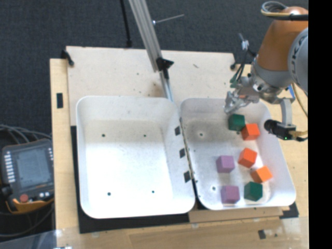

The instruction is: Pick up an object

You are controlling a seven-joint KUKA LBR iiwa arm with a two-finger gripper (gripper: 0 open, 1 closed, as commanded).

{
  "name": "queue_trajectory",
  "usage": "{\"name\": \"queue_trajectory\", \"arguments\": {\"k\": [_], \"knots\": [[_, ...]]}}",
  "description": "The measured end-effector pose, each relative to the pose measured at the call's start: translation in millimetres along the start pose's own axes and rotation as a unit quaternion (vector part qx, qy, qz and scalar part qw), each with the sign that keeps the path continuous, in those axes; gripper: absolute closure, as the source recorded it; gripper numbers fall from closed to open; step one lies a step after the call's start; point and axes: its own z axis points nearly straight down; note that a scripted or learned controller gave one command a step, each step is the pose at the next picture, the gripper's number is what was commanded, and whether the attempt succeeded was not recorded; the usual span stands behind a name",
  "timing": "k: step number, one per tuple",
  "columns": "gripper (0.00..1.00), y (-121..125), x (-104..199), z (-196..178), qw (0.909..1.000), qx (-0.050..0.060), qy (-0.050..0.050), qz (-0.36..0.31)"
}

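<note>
Currently I see the gripper in the right bin, just above the green cube; can't tell its state from here.

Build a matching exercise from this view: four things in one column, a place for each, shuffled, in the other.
Things:
1. gripper
2. left bin
3. upper green cube
4. lower purple cube

Places:
A. near front rim of the right bin, beside the lower green cube
B. just above the upper green cube
C. touching an orange cube
D. beside the right bin

Pairs: 1-B, 2-D, 3-C, 4-A
</note>
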Motion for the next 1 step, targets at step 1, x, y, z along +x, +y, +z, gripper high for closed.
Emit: {"name": "queue_trajectory", "arguments": {"k": [1], "knots": [[1.00, 1.4, -1.4, -32.0, 1.0000, 0.001, 0.000, -0.003]]}}
